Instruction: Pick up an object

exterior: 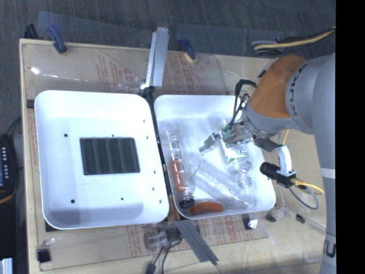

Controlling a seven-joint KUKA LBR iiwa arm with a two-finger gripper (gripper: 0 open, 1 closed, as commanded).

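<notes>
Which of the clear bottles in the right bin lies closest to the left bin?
The bottle along the right bin's left wall, lying lengthwise beside the divider with orange contents at its lower part. The other clear bottles lie further right, under the gripper.

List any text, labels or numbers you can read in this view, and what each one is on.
Nothing can be read for certain.
Reddish print on the bench sheet: too faint and blurred.
Dark lettering on the arm's grey housing: cut off, unreadable.
Label on the clear bottle in the right bin: too small.

The grey arm (296, 96) reaches in from the right, wrist angled downward.
</notes>
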